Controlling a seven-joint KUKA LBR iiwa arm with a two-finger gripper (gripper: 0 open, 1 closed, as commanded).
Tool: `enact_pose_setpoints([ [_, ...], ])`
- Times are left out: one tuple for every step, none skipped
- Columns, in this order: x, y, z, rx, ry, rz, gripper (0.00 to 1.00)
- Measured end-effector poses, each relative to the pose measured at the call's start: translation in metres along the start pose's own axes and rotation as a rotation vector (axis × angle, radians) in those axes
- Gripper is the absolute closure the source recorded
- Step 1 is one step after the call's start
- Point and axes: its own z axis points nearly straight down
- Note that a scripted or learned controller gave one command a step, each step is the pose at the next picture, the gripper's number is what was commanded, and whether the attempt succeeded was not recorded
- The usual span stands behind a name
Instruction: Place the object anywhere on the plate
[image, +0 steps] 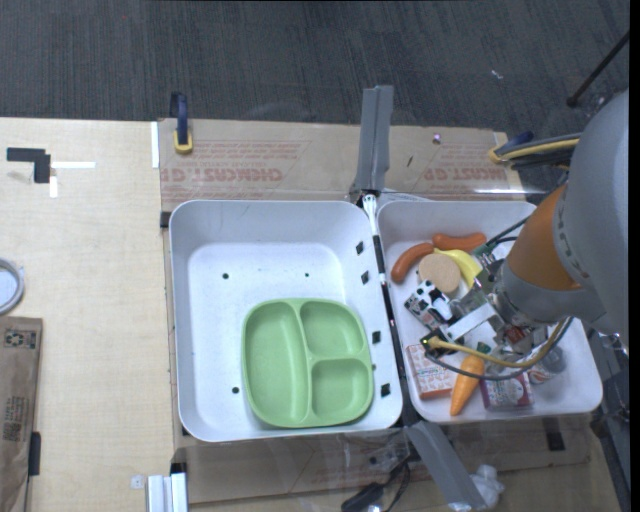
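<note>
A green divided plate (305, 362) lies in the left bin (200, 300), toward its front. My gripper (480, 340) is low over the right bin (400, 225), above a heap of toy food. Just under and in front of it lies an orange carrot (462, 387). Beside the carrot are a red-and-white box (428, 371) and a purple packet (506, 391). Behind the gripper lie a tan round bun (438, 272), a yellow banana (467, 264), a red sausage (405, 263) and an orange sausage (458, 241). The wrist hides whatever sits between the fingers.
A raised wall with black clips (378, 300) separates the two bins. Around the plate the left bin's floor is bare white. A blue-handled clamp (180, 122) sits on the cardboard behind the bins, and a tape roll (6, 288) lies at the bench's left edge.
</note>
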Motion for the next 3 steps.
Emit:
enact_pose_setpoints([
  [-0.015,-0.002,0.0,-0.002,0.0,0.161,0.0],
  [0.043,-0.012,-0.084,0.01,-0.038,0.207,0.0],
  [0.032,-0.116,-0.086,0.013,-0.038,0.088,0.0],
])
